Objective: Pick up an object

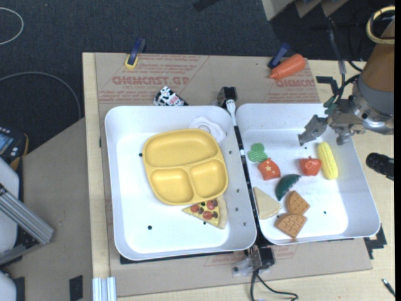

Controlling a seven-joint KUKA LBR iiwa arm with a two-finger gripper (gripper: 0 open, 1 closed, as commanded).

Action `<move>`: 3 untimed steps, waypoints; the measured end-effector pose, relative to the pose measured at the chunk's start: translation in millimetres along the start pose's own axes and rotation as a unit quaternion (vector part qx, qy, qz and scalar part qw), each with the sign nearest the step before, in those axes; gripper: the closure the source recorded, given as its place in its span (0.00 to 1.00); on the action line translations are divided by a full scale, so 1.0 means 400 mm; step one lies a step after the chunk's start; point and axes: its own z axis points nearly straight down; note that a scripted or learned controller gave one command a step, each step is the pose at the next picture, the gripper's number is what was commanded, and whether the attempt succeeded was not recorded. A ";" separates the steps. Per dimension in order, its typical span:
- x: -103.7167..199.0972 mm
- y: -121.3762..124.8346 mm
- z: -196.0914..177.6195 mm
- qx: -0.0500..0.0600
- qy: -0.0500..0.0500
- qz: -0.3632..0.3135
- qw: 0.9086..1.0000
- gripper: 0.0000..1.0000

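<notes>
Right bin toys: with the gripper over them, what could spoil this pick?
The gripper hovers above the right bin near the yellow corn and the red tomato, which lie almost touching, so a descent may nudge one or catch both. The corn is also rounded and could roll away.

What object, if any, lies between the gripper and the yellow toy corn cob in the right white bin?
Nothing visible does. The gripper hangs over the right white bin, just above the upper end of the yellow toy corn cob. The small red toy lies to the cob's left side, not between them.
</notes>
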 end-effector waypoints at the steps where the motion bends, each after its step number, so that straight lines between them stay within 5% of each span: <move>1: 0.001 0.006 -0.017 -0.006 -0.001 -0.001 1.000 0.00; 3: 0.030 -0.006 0.251 -0.003 0.000 -0.001 1.000 0.00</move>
